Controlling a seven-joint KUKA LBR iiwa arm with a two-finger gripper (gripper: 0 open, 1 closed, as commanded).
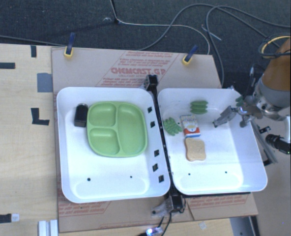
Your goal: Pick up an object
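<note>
**Pincer poised over the right bin, nothing in hand yet**

The candidates for a pick lie in the right bin [244,171], clustered toward its left half. A tan, bread-like slab [195,150] sits lowest of the group; touching its upper edge is a small red-and-white packet [189,126]. Just left of the packet lies a green leafy piece [172,126], close to the wall shared with the other bin, and a second green ridged item [198,106] rests above the packet, a little apart from it.

The pincer [223,118] hangs over the right part of that same bin, to the right of the cluster and apart from every item. Its grey fingers point left and downward; whether they are spread or closed cannot be made out at this angle, and nothing is seen between them.

My reading is that the task stands at the approach step: no object is lifted. The next move calls for travelling left over one item, lining up across its narrow side, and descending. The packet and the slab touch, so a grasp there risks nudging both.

In the left bin [67,146] a green divided plate [117,129] fills the middle, with a small black block [81,115] touching its left edge. Both bins rest on a cardboard sheet [135,65] laid over the surface.
</note>
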